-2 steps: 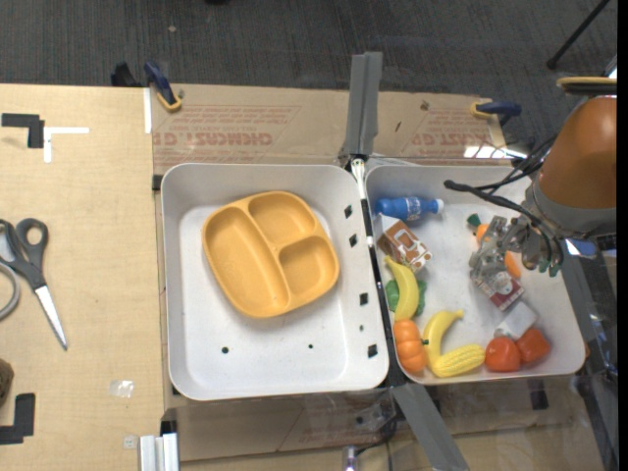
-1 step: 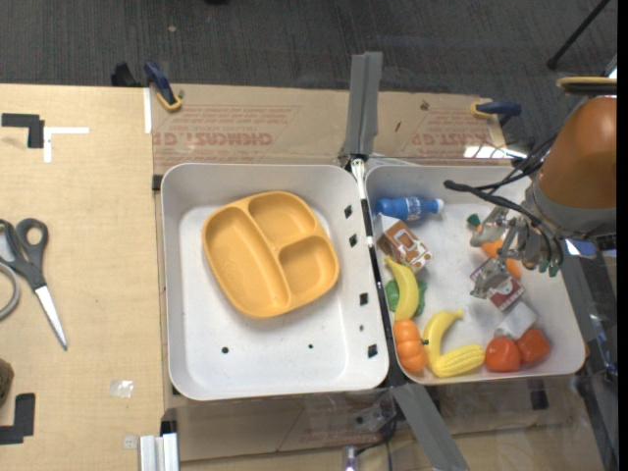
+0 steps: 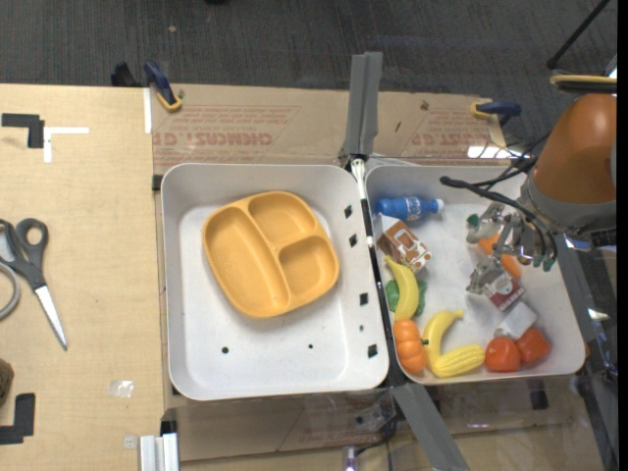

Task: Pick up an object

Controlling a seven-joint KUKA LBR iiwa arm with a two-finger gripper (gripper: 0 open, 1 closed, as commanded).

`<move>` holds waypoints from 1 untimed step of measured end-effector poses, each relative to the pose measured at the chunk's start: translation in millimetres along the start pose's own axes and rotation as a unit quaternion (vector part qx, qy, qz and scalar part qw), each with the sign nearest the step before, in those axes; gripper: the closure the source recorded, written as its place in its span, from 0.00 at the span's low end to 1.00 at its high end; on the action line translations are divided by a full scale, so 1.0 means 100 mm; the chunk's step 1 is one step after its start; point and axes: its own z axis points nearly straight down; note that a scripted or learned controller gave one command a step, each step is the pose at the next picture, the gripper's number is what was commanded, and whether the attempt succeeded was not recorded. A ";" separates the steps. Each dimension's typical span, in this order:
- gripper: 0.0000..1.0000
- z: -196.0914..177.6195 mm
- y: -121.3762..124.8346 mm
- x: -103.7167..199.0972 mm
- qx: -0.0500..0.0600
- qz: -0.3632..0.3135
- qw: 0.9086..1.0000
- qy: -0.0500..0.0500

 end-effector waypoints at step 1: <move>0.00 -0.01 -0.06 -0.13 0.001 -0.050 0.999 -0.001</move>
